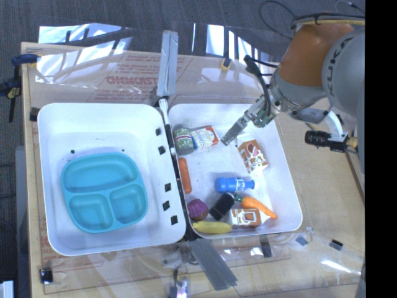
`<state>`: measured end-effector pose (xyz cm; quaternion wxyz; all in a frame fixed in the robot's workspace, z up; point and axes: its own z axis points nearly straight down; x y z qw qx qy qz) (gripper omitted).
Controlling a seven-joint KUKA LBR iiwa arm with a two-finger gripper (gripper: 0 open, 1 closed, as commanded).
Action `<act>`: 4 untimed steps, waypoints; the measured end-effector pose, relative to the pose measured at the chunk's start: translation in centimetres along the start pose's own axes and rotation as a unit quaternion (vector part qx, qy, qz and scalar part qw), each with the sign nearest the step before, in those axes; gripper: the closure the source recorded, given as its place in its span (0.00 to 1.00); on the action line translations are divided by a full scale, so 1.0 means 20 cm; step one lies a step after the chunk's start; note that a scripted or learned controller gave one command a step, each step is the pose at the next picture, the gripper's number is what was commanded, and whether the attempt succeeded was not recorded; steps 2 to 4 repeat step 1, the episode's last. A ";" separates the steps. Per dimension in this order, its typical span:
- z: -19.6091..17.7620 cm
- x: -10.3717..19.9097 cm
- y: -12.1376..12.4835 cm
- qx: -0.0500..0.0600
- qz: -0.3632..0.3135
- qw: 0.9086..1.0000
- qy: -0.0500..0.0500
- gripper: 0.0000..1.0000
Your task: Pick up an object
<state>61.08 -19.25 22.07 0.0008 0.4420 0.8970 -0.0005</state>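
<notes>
From the camera view, I see the two bins side by side on the desk (322,185). The left bin (49,166) carries a blue tray (102,191) with three compartments, lying flat near its middle. The right bin (282,166) has all the loose things, so any pick must come from there.

My hand (231,135) hangs over the upper middle of the right bin, the arm (316,54) reaching in from the right and slanting down toward the clutter. The tip sits just beside a carton (205,136) and near a red-and-white packet (253,155). Nothing shows between its fingers; at this angle they read as one dark wedge, so I cannot tell whether they are wide or narrow.

The rest lies lower: a can (183,140) against the divider, an orange stick (185,174) below it, a blue bottle (233,184) mid-bin, then a carrot (258,207), a small box (244,218), a black block (221,206), a purple ball (198,209) and a banana (212,227) crowded at the near edge.

I judge the carton the likeliest target, since the hand is aimed there and it lies freer than the packed near corner.
</notes>
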 end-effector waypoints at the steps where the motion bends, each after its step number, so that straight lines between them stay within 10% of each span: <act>1: 0.65 0.06 -0.21 0.001 0.088 0.996 0.001 0.00; 4: 0.65 0.06 -0.21 0.001 0.088 0.996 0.001 0.00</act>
